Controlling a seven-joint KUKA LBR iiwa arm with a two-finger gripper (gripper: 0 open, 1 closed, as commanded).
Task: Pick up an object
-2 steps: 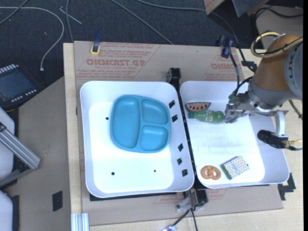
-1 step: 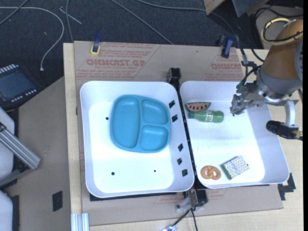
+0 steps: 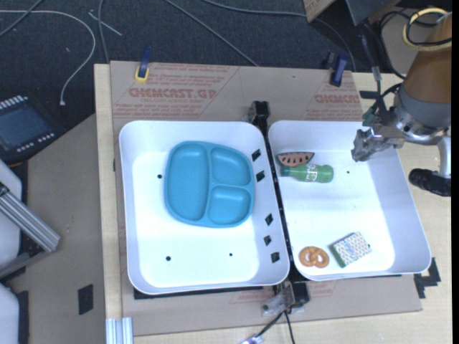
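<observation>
So far nothing is picked: my gripper [image 3: 364,146] hovers upper right, its grip state unclear, green bottle [image 3: 310,172] untouched on the bin floor

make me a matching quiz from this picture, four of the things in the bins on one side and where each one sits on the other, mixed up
Things:
1. blue divided plastic plate
2. green plastic bottle
3. brown pretzel
4. watermelon slice toy

Places:
A. right bin, near edge, beside the sponge
B. left bin, middle
C. right bin, far left corner
D. right bin, just in front of the watermelon slice

Pairs: 1-B, 2-D, 3-A, 4-C
</observation>
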